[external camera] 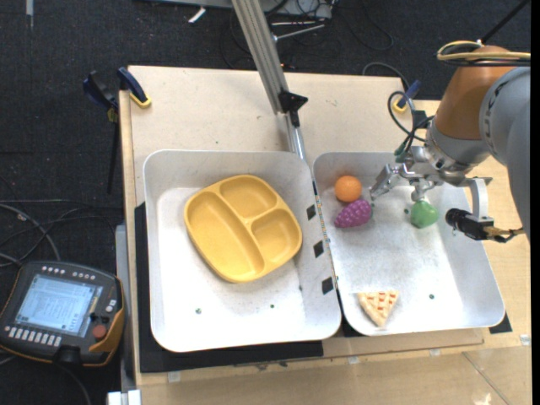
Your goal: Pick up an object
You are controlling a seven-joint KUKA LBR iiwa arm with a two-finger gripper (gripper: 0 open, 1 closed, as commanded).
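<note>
Tool (403, 179) above right bin (472, 298), fingers spread wide, gripping nothing. Green toy (423, 215) just beside, at five o'clock; orange ball (348, 188) and purple grapes (353, 214) near, toward nine.

No text, label or number is legible on anything here.

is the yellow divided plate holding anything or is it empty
Empty. The yellow three-compartment plastic plate lies flat in the left white bin, and all three compartments show only bare yellow surface.
</note>
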